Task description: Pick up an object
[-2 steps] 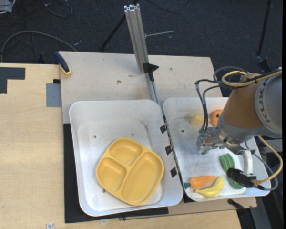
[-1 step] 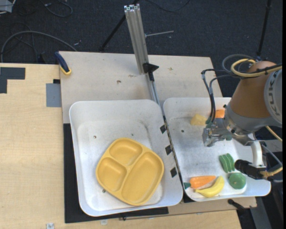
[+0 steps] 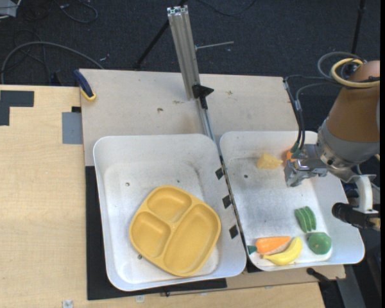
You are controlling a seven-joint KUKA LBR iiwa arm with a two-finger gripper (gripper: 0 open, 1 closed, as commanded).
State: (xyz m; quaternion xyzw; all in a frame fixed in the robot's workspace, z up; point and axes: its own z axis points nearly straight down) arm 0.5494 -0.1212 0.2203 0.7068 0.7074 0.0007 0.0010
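Yellow banana (image 3: 286,253) lying crosswise, carrot (image 3: 272,243) touching, likewise crosswise

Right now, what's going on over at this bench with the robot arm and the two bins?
The arm reaches in from the right, with its gripper low over the right bin, next to a pale yellow piece. Nothing shows between its fingers, so nothing is picked up yet. Toward the bin's near edge lie a green pepper, a green round fruit, a carrot and a banana. The left bin holds a yellow divided plate.
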